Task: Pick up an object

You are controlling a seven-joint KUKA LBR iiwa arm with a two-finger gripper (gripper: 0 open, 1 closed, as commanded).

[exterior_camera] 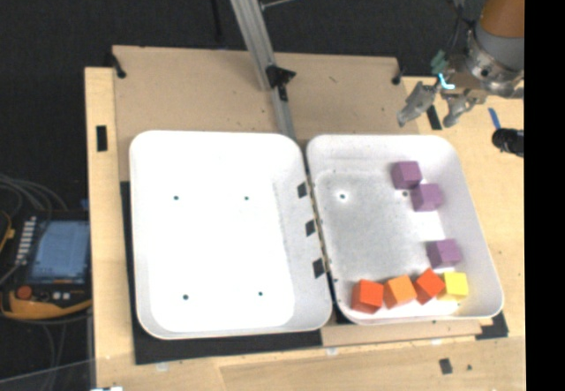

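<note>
The right bin holds several small blocks. Two purple blocks lie near its far right side, and a third purple block sits lower down. Along the near edge stand a red-orange block, an orange block, a red block and a yellow block. My gripper hangs above the bench just beyond the far right corner of the right bin. Its fingers are spread apart with nothing between them.
The left bin lies beside the right one. A slanted metal pole rises from behind the bins' shared edge. A device with a blue screen and cables sit off the bench at the left.
</note>
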